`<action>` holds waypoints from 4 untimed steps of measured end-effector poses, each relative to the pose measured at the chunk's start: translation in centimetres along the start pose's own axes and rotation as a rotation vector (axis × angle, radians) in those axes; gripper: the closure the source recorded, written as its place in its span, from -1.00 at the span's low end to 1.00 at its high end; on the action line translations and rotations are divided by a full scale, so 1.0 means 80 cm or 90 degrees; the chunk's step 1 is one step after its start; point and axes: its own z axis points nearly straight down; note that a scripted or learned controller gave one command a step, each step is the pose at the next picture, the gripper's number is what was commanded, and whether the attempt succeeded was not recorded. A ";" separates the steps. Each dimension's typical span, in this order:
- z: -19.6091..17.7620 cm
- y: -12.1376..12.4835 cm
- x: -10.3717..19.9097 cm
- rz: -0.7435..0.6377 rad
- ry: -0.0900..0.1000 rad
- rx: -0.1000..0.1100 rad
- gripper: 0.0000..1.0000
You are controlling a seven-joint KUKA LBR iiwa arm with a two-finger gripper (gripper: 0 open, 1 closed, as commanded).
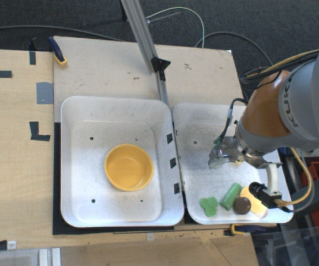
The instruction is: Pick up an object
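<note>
Your claw (217, 155) hangs over the middle of the right bin (195, 123), and you cannot tell from this slanted view how it is set or whether it has anything. Along that bin's near edge lie a green leafy piece (209, 205), a green cylinder (231, 195) tilted beside it, a brown ball (242, 205) and a yellow block (257, 204), all close together. In the left bin (73, 115) a yellow bowl (128, 167) sits upright near the centre.
</note>
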 end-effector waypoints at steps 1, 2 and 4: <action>-0.063 -0.002 -0.013 0.000 0.000 -0.001 1.00; -0.131 -0.012 -0.008 -0.001 0.000 -0.001 1.00; -0.111 0.037 0.096 -0.003 0.001 0.002 1.00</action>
